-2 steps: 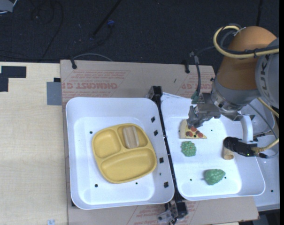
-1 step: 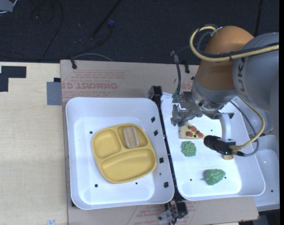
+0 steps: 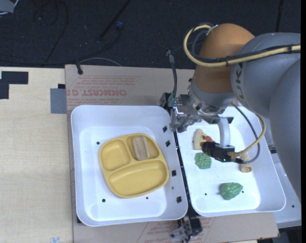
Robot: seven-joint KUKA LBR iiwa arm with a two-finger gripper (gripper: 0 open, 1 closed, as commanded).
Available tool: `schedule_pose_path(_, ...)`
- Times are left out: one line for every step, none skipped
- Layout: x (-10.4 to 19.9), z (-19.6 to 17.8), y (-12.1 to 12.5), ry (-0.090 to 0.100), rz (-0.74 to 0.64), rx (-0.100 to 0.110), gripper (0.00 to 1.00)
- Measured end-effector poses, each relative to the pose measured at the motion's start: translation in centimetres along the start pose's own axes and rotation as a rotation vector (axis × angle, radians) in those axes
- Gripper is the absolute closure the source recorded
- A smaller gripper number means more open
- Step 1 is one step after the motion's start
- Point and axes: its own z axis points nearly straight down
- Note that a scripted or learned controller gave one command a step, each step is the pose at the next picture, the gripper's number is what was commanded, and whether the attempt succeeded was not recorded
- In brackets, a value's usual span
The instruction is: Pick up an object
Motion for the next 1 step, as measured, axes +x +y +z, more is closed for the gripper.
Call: schedule_pose_path(5.11, -0.71, 1.91, 0.001, -0.002, -0.001, 1.00)
